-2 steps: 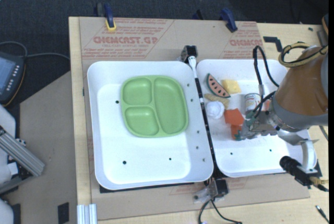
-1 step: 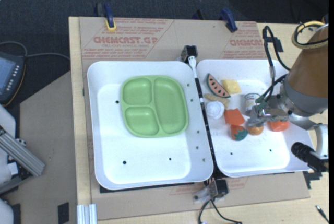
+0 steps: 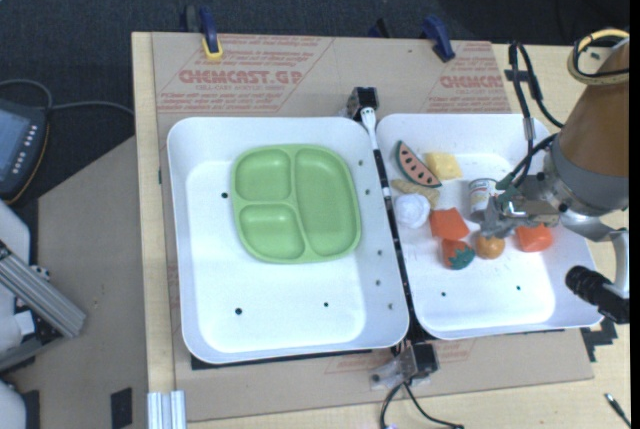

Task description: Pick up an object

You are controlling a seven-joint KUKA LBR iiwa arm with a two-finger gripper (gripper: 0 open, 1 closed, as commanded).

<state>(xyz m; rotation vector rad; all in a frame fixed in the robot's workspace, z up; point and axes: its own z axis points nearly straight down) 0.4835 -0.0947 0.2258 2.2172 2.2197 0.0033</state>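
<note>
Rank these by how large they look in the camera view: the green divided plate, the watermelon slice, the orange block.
1. Green divided plate, by far the largest.
2. Watermelon slice.
3. Orange block, only slightly smaller than the slice; it's a close call.

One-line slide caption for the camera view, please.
Pincer low among toy foods in the right bin, beside an orange block; green divided plate in the left bin.
</note>
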